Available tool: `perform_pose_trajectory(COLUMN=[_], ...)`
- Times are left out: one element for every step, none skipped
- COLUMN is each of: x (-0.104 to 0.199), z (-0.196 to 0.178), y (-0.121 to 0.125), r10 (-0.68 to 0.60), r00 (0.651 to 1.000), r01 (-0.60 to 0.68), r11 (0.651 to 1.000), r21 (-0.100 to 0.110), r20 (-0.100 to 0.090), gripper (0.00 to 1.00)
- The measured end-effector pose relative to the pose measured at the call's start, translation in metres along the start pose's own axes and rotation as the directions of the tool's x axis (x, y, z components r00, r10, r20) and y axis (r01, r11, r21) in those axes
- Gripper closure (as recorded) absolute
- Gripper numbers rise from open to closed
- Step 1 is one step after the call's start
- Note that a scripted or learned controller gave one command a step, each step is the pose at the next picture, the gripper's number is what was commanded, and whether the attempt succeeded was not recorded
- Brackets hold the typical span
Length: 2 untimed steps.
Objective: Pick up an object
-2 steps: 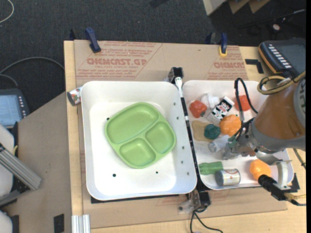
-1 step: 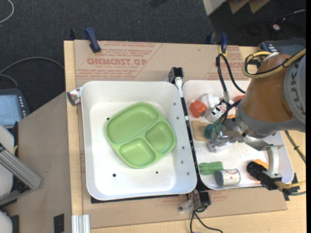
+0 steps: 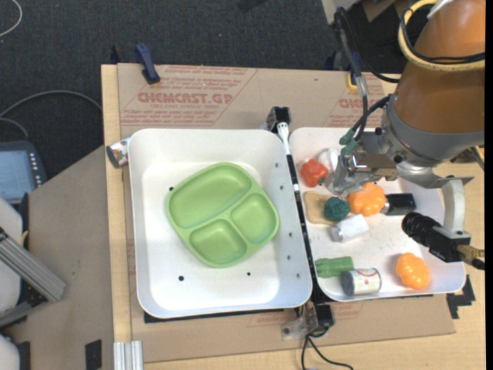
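My gripper (image 3: 348, 182) hangs low over the right bin (image 3: 385, 291), near its back left part. Just right of and below it lies an orange pumpkin-shaped toy (image 3: 367, 200), touching or nearly touching it. A red-orange toy (image 3: 313, 173) sits to its left. A dark teal toy (image 3: 336, 209) rests on a flat tan piece (image 3: 315, 205) just below it. Whether anything is held is hidden by the wrist.
The right bin also holds a white block (image 3: 350, 227), a green piece (image 3: 333, 266), a small can (image 3: 360, 281), an orange toy (image 3: 413, 271) and a black block (image 3: 400, 203). A green divided plate (image 3: 223, 214) lies in the left bin (image 3: 146, 206).
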<state>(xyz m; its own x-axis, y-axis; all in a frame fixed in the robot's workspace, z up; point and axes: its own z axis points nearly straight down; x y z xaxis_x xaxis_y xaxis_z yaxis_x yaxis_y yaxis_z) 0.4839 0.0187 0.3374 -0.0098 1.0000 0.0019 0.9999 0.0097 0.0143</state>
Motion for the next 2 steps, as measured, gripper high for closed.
perform_pose_trajectory(x=[-0.004,0.054], z=[0.000,-0.047], y=[-0.001,-0.002], r10=[0.007,0.003], r00=[1.000,1.000], r01=[-0.008,-0.003], r11=[1.000,1.000], r21=[0.019,0.012], r20=[0.005,0.001], gripper=[1.00,1.00])
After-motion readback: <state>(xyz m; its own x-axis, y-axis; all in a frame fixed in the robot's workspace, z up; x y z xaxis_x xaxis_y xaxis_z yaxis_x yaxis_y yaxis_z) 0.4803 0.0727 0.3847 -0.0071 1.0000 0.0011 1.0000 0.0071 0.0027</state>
